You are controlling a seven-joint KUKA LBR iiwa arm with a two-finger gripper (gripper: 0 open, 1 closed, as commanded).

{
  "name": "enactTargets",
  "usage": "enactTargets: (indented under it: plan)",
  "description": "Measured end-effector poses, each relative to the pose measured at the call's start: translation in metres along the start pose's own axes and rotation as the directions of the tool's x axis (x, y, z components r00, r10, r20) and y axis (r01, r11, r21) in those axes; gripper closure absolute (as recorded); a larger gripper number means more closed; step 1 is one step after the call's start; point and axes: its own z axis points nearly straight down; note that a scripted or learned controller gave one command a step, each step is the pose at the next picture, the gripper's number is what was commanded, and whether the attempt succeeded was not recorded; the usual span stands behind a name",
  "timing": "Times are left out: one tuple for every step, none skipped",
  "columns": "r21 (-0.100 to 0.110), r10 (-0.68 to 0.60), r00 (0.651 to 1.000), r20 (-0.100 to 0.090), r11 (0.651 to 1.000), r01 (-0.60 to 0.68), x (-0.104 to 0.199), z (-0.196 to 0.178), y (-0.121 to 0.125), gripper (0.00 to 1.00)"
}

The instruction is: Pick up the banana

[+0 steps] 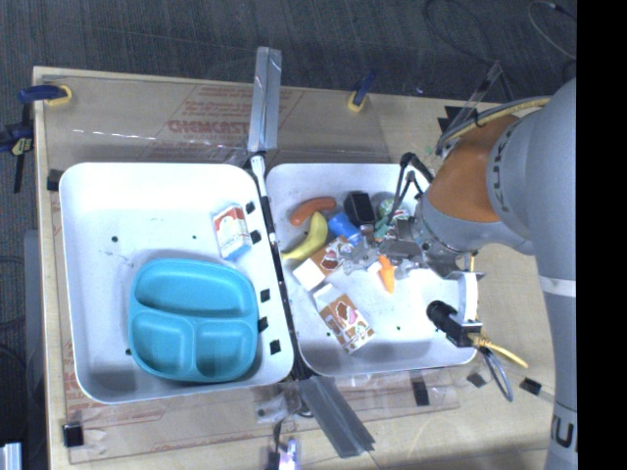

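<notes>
The yellow banana (308, 239) lies curved in the right bin (431, 346), close to its left wall. A reddish sausage (312, 209) sits just behind it and a blue item (343, 227) just to its right. My gripper (377, 247) hangs low over the clutter in the middle of the right bin, to the right of the banana and apart from it. The grey arm with its orange band (465, 186) reaches in from the right.
Near the gripper are a black object (358, 207), an orange carrot-like piece (386, 273), a white block (308, 274) and a brown snack packet (346, 322). The left bin (98, 213) holds a blue divided tray (196, 317) and a small red-white carton (230, 231).
</notes>
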Motion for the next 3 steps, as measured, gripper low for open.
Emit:
enactTargets:
  plan:
    - [-0.024,-0.075,0.997,0.006,0.997,0.075,0.038,0.032,0.055,0.0]
    - [-0.003,-0.01,1.0,0.001,1.0,0.01,0.077,0.023,0.106,0.0]
    - [0.0,0.021,1.0,0.0,1.0,-0.021,0.009,-0.017,0.123,0.0]
